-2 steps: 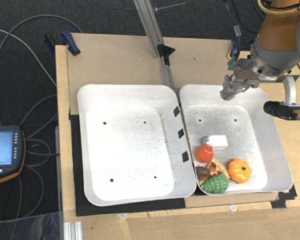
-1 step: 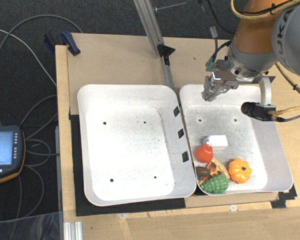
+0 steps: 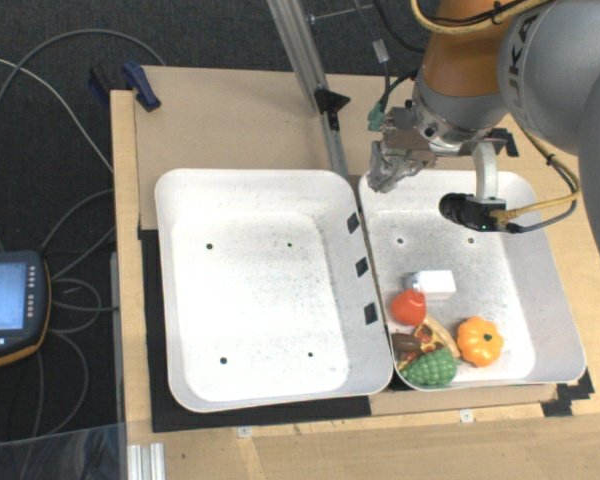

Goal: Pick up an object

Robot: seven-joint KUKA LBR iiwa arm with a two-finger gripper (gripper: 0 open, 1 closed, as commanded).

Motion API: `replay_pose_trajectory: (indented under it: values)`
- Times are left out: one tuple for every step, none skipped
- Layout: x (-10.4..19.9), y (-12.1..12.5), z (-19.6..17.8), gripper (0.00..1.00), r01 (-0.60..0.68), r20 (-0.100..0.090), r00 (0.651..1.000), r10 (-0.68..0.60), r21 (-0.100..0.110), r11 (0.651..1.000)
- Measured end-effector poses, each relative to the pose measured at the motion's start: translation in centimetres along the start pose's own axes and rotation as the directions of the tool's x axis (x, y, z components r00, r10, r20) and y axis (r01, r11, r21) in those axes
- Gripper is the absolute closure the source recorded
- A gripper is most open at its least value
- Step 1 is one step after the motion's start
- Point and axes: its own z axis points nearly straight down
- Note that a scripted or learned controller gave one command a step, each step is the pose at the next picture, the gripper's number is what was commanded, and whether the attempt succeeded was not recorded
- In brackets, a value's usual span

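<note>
The right bin (image 3: 520, 268) holds a cluster of small things near its front left corner. A white block (image 3: 433, 284) lies beside a red tomato (image 3: 409, 307). In front of them are a brown and yellow piece (image 3: 420, 342), a green bumpy piece (image 3: 431, 370) and an orange pumpkin (image 3: 479, 340). My gripper (image 3: 384, 176) hangs above the back left corner of the right bin, well behind the cluster. Nothing shows between its fingers.
The left bin (image 3: 250, 288) stands beside the right one, with black clips (image 3: 361, 265) along the shared wall. A slanted metal pole (image 3: 300, 48) rises behind the bins. A black sensor (image 3: 465, 210) on a cable hangs over the right bin. A handheld pendant (image 3: 10, 303) lies at far left.
</note>
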Motion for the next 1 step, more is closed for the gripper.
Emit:
replay_pose_trajectory:
  values:
    - [6.28, 1.26, 1.26, 1.0, 0.0, 0.0, 1.0, 0.0, 0.001, 1.0]
